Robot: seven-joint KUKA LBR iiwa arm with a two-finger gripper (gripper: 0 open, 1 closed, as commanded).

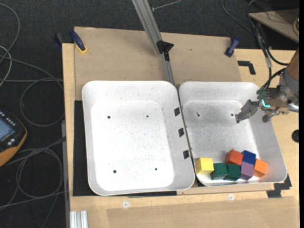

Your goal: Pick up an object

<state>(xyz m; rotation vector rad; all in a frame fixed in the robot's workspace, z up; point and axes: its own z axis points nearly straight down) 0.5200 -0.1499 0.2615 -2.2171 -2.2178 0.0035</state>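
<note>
Block cluster (232,165) sits at right bin's (209,91) near edge — pincer (256,111) hovers above-right of it, fingers spread, holding nothing.

no readable text, labels, brands or numbers anywhere. handheld device (8,136) at the far left edge has a lit screen, but it's too small and blurred to read.
</note>
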